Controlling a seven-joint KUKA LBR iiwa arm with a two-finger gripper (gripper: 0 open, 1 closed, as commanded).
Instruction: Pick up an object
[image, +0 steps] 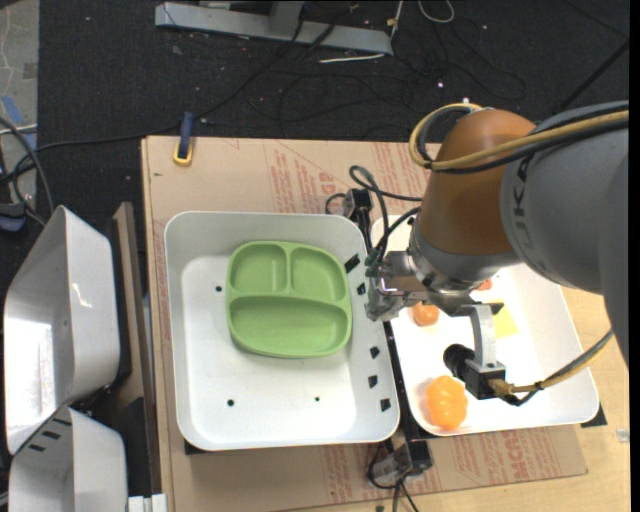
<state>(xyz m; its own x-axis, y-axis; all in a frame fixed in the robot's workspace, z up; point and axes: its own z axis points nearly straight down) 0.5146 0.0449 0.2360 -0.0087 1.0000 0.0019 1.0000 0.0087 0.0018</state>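
**Above the bench:** my pincer (386, 290) hangs over the rims where the left bin (270, 405) meets the right bin (560, 385), with no pick made yet.

Whether the pincer is apart or together I cannot tell. A small orange piece (425, 315) lies just beside it in the right bin, an orange lump (446, 400) sits nearer the front rim, and a green plate (290, 300) is in the left bin. I judge the small piece the best target: clear the rims, centre over it, descend straight. My arm slants in across the right bin, wrist turned down.
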